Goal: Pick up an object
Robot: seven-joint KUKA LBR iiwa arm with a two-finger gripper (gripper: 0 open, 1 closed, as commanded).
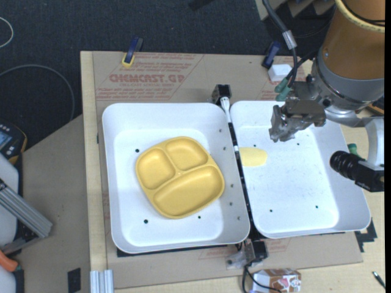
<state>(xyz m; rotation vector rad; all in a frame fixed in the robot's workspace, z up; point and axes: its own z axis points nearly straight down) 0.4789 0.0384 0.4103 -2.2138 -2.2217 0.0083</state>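
A small pale yellow object lies in the right bin, close to its left wall. My gripper hangs over the right bin's upper middle, a short way up and to the right of that object. Its dark fingers point down and nothing shows between them. A yellow divided plate with three compartments lies in the middle of the left bin.
The two white bins sit side by side on a cardboard sheet. A black clamp stands at the top of the seam between them. A black cylindrical part overhangs the right bin's right edge. Cables trail behind the arm.
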